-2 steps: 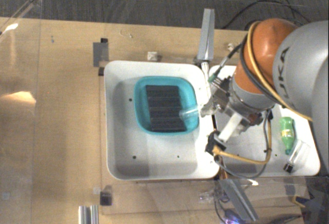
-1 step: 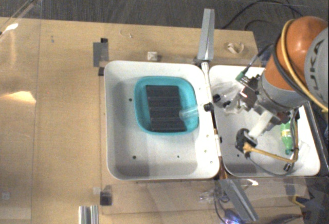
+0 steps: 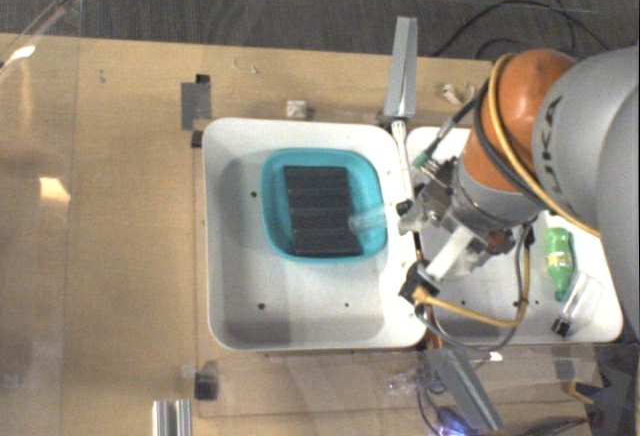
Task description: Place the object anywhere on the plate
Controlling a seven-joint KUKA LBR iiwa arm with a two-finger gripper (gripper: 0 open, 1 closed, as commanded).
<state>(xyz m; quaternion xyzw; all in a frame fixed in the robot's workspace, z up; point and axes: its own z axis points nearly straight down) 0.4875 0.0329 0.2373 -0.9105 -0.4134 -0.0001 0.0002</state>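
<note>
Here you see the end effector (image 3: 412, 246) over the divide between the bins; whether it grips anything you cannot tell. Left of it, the dark ridged object (image 3: 320, 211) lies on the teal plate (image 3: 273, 189). Right of it sits a green bottle (image 3: 557, 260).

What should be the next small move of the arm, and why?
Probably a small retreat upward, away from the plate. A dark ridged block already lies on the blue plate in the left bin, so the placing looks done, while the gripper hangs over the wall between the bins.
</note>
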